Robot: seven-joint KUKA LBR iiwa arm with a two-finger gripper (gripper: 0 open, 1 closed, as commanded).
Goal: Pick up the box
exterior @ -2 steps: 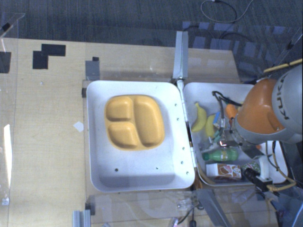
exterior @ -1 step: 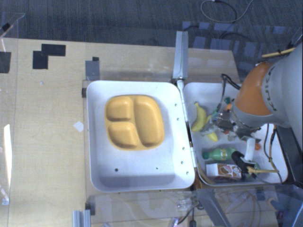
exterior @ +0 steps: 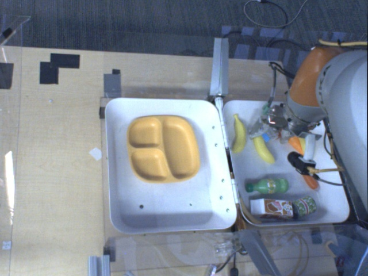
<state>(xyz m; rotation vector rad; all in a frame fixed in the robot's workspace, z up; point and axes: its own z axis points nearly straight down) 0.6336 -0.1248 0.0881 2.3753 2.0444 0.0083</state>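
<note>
The box is a small red, white and brown carton lying on its side along the front wall of the right bin. My gripper hangs over the back of that bin, well behind the box and apart from it, close to two bananas. The grey arm with its orange band comes in from the right above it.
Two bananas lie at the back left of the right bin. A green bottle lies just behind the box and a dark can just to its right. Orange carrots lie on the right. The left bin holds a yellow divided plate.
</note>
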